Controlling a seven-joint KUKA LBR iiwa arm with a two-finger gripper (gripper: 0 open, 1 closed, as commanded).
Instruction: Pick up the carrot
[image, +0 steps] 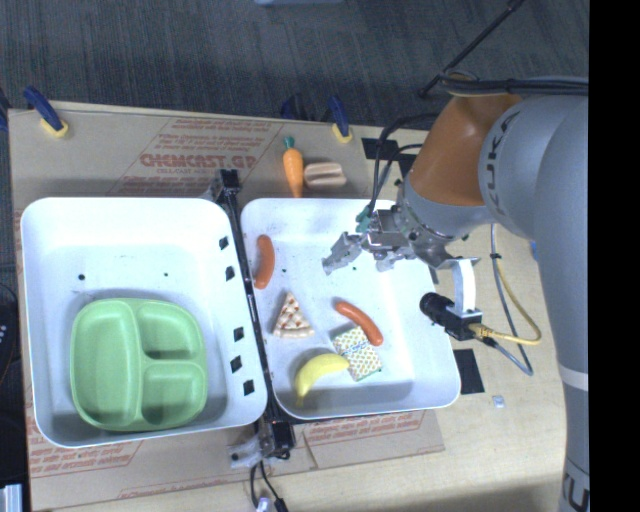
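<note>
Orange tapered carrot (292, 170) is lying outside the bins; your two-finger gripper (343, 255), released, is needing repositioning toward it.

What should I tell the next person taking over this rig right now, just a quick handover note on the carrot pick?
Gripper: over the right bin, upper middle, nothing seen between its fingers.
Carrot: lying outside both bins on the cardboard behind the right bin, next to a hot dog bun.
In the right bin: two sausages, pizza slice, banana, patterned packet. Left bin has a green divided tray.
Done: nothing yet; carrot not grasped.
Left: move the gripper beyond the bin's back rim to the carrot, grasp, lift.
</note>
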